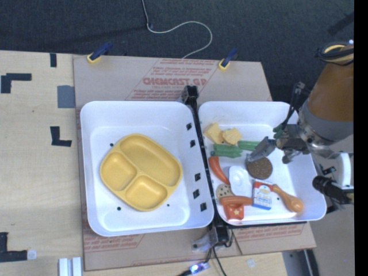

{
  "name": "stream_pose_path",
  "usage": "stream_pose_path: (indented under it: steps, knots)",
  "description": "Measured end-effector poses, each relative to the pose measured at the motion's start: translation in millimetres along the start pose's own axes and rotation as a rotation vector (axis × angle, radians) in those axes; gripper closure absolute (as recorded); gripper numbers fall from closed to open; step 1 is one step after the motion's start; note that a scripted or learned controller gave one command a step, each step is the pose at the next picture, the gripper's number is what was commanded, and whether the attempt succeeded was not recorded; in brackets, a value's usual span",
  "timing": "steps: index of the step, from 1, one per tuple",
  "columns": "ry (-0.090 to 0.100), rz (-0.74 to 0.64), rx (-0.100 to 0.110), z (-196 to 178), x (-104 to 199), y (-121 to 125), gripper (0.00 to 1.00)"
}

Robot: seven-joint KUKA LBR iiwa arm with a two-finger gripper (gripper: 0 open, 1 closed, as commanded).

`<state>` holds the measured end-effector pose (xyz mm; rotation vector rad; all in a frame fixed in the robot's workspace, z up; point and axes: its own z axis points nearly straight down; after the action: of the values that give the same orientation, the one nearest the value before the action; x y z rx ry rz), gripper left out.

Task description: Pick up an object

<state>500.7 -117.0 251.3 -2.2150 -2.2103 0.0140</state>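
The right bin (pixel 287 109) holds several toy foods: yellow cheese pieces (pixel 222 134), a green bean pod (pixel 234 148), an orange chili (pixel 218 169), a white piece (pixel 238 179), a brown round patty (pixel 259 167), a small milk carton (pixel 263 196), a drumstick (pixel 286 197), a sausage (pixel 236 200) and a red piece (pixel 235 211). My gripper (pixel 275 153) hangs over the right half of this bin, just up and right of the patty. It is open, one finger (pixel 263 149) pointing toward the patty, and nothing sits between the fingers.
The left bin (pixel 92 117) carries a yellow divided plate (pixel 141 171). A black clamp bar (pixel 198 148) runs between the bins. The grey arm with its orange band (pixel 336 91) crosses the right bin's far right rim. A cable loops behind the bins.
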Motion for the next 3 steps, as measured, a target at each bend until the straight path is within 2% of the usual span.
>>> stream_pose_path:
  steps: [1, 2, 3]
  knots:
    - [-0.002, -0.003, -0.013, -6.6, 0.3, 2.0, 0.00]
    - [-0.002, -0.003, -0.011, 35.4, 0.7, 1.2, 0.00]
    - [-0.002, -0.002, -0.008, 94.5, -6.2, 5.9, 0.00]
